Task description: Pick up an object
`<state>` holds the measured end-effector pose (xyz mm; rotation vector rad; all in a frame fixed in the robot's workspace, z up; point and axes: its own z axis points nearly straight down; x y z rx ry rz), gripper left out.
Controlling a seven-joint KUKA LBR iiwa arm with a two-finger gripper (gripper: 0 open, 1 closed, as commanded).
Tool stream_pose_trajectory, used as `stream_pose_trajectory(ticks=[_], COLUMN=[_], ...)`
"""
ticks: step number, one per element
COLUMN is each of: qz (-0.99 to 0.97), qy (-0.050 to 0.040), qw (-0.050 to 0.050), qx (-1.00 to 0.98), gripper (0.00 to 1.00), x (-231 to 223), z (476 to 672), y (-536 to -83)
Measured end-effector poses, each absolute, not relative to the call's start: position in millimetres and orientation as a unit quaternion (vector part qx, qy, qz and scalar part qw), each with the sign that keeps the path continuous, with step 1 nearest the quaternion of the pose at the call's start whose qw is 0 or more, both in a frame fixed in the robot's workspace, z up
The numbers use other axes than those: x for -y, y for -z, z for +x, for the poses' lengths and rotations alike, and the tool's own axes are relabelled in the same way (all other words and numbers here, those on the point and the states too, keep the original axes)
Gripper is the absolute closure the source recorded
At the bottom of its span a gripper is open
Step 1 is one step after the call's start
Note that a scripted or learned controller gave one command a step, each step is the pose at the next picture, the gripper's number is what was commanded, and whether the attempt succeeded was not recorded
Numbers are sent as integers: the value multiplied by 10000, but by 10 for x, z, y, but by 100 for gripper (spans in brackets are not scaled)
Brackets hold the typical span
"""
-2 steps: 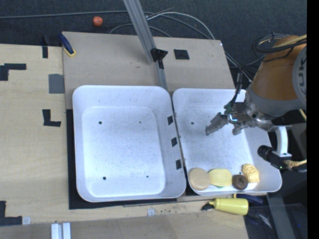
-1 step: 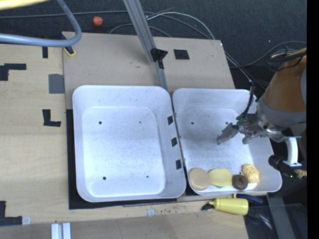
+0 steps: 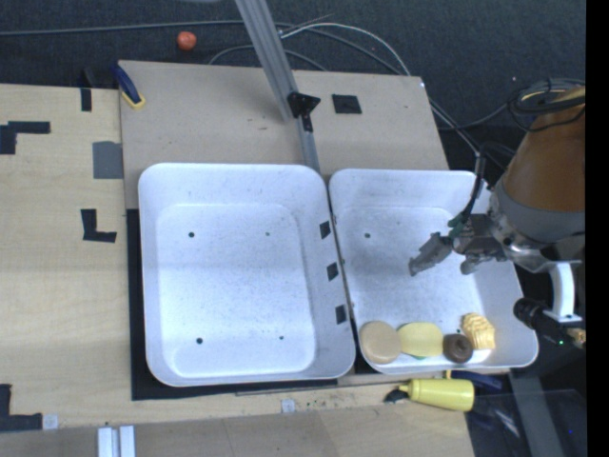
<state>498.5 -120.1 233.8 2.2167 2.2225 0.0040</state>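
Several small objects lie along the front edge of the right bin (image 3: 400, 193): a tan round disc (image 3: 379, 342), a pale yellow-green round piece (image 3: 419, 339), a dark brown ring (image 3: 458, 348) and a yellow ridged piece (image 3: 479, 329). My gripper (image 3: 449, 259) hangs over the right half of this bin, above and behind those objects. It is open, its two dark fingers spread apart with nothing between them. The orange-banded wrist (image 3: 547, 174) reaches in from the right.
The left bin (image 3: 233, 274) stands beside the right one. A yellow tool with a black tip (image 3: 441, 393) lies on the bench just in front of the right bin. A slanted metal pole (image 3: 276, 65) crosses behind the bins. An orange ball (image 3: 186, 39) rests on the floor far back.
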Motion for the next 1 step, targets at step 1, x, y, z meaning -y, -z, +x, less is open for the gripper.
stream_pose_trajectory(ticks=[1], qz=[7066], qy=[23], qw=[-30], qx=[-7076], gripper=[0], x=[1038], z=[5225], y=[-1523])
